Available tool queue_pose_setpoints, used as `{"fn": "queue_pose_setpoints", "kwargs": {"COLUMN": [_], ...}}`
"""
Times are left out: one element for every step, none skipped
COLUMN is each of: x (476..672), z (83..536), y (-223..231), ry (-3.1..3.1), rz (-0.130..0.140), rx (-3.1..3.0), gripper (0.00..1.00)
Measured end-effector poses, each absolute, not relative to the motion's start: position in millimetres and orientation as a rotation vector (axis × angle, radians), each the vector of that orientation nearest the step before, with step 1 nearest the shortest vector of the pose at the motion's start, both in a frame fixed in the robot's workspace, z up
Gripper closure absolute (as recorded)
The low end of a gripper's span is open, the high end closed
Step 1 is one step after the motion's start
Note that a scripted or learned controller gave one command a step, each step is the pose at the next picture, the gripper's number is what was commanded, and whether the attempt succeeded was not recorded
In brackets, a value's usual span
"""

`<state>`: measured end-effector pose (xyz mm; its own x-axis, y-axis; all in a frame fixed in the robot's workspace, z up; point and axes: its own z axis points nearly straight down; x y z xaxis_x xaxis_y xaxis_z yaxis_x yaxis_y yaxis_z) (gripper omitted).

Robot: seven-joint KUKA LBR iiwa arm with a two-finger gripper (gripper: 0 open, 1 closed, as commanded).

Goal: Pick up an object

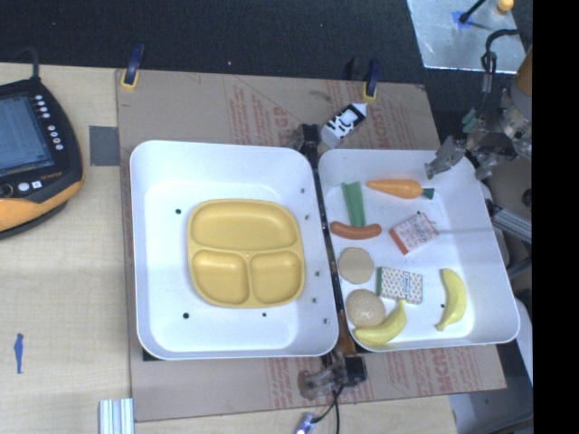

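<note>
A: Camera view puts the gripper (pixel 445 163) at the far right corner of the right bin (pixel 488 251), just beside the leafy end of the toy carrot (pixel 395 188). Jaws apart or together?

B: I cannot tell; the tip is small and blurred. Nothing shows between them.

A: So the carrot is the nearest pick. How would it handle?

B: I'd judge it a light, hollow plastic toy: stiff, smooth, a bit slippery, tapered. It lies flat on the bin floor, apart from the green stick (pixel 353 202) and the sausage (pixel 355 231). Take it across the thick middle, not the narrow tip, or it may squirt out.

A: Alternatives?

B: The red carton (pixel 414 232) looks light with flat sides, an easy grip. The two bananas (pixel 452 298) are curved and sit near the bin wall, so less room. The yellow tray (pixel 245 250) in the left bin (pixel 154 269) is wide and shallow; only its rim offers a hold.
</note>
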<state>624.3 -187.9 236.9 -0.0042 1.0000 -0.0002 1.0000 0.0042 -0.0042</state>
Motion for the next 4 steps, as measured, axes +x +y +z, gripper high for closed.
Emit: {"fn": "queue_pose_setpoints", "kwargs": {"x": [597.0, 655.5, 582.7, 582.8], "z": [149, 98, 91, 102], "y": [-151, -167, -152, -153], "ry": [-2.226, -2.224, -2.225, -2.226], "rz": [0.007, 0.005, 0.007, 0.011], "rx": [-2.211, -2.213, -2.213, -2.211], "gripper": [0.0, 0.0, 0.0, 1.0]}}
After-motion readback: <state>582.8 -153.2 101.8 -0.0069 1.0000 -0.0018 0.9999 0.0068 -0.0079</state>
